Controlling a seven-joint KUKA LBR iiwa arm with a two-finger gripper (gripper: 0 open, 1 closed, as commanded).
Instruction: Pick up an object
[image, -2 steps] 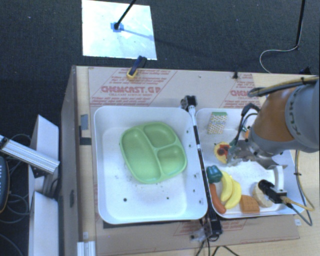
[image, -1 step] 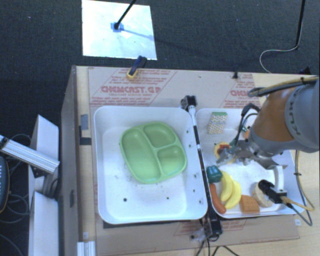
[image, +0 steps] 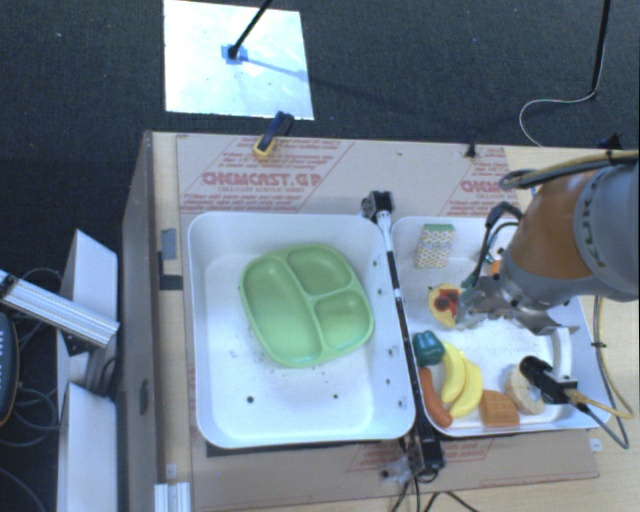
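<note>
Approach step: the gripper (image: 470, 300), finger state indeterminate, sits low in the right bin (image: 570, 420) just beside the yellow-red toy (image: 444, 303); next, confirm alignment over it before closing and lifting.

Two bins sit side by side on the worktop (image: 300, 170) — the left bin (image: 215, 300) carries the divided tray (image: 305, 303) at its centre. In the right bin (image: 405, 240), a small box (image: 434, 245) lies at twelve o'clock, the carrot (image: 433, 396) and banana (image: 457, 377) at seven, a cracker (image: 499, 408) at six. The gripper (image: 478, 300) hangs near the middle — a toy (image: 444, 303) touching it at nine o'clock.
</note>
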